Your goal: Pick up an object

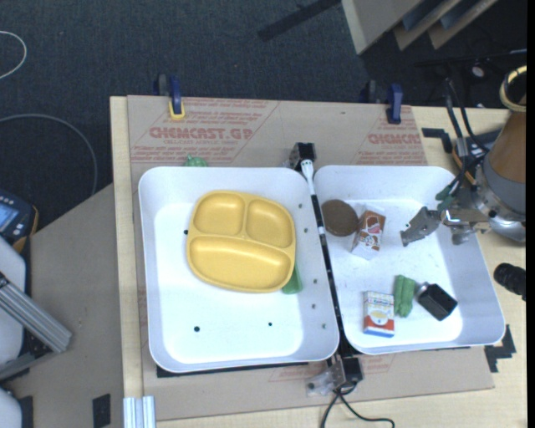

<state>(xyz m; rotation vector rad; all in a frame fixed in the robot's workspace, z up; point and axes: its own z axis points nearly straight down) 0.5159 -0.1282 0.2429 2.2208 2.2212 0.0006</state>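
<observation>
I see gripper [426, 224] over right bin [476, 322], fingers spread, holding nothing | brown disc [339, 216], small packet [369, 231] to its left | yellow tray [242, 241] in left bin [175, 318]

Divided plate [242, 241] in left bin [167, 334]; carton [379, 313] in right bin [476, 322].

A dark blue-grey carpet [125, 50] covers the floor from nine to twelve o'clock. A thin white cable [79, 134] loops across it at ten o'clock. The pale wooden worktop [84, 276] fills the centre, overlaid by a brown board [251, 125] printed with red lettering. Two blue clamps [175, 94] [394, 102] hold the board's far edge near twelve o'clock. Light-coloured furniture [401, 21] stands at one o'clock. Lighting is even.
</observation>
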